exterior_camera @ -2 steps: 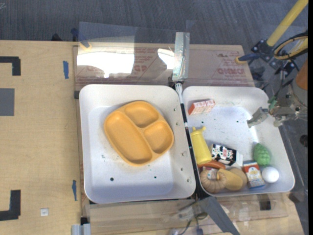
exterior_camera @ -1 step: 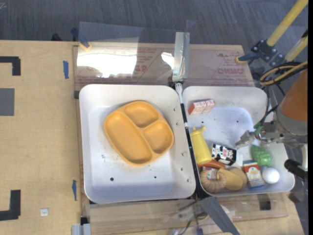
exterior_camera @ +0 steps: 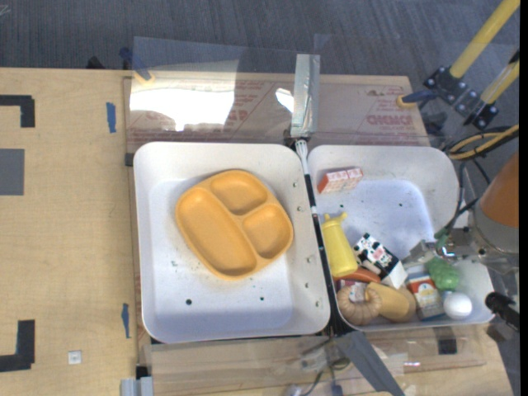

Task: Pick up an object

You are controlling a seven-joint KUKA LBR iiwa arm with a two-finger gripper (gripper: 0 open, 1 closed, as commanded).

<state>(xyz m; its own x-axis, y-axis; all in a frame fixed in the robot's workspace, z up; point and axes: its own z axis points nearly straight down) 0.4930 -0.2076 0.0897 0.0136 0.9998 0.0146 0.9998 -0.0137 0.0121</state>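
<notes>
The right bin (exterior_camera: pixel 388 200) holds several small items. A red and white box (exterior_camera: pixel 340 179) lies near its far left corner. A yellow bottle (exterior_camera: pixel 337 246) lies along the left wall, beside a black and white cow-patterned toy (exterior_camera: pixel 375 254). Along the near wall sit a brown bread roll (exterior_camera: pixel 375 302), an orange carrot piece (exterior_camera: pixel 356 277), a small carton (exterior_camera: pixel 424 294), a green toy (exterior_camera: pixel 446 275) and a white egg (exterior_camera: pixel 457 305). My gripper (exterior_camera: pixel 441 248) hangs low at the bin's right side, just above the green toy.
The left bin (exterior_camera: pixel 165 304) holds an orange divided plate (exterior_camera: pixel 234 222). A clear plastic sheet (exterior_camera: pixel 214 97) lies behind the bins. Yellow poles and cables (exterior_camera: pixel 474 97) stand at the far right. The arm's orange band (exterior_camera: pixel 503 196) is over the right bin's edge.
</notes>
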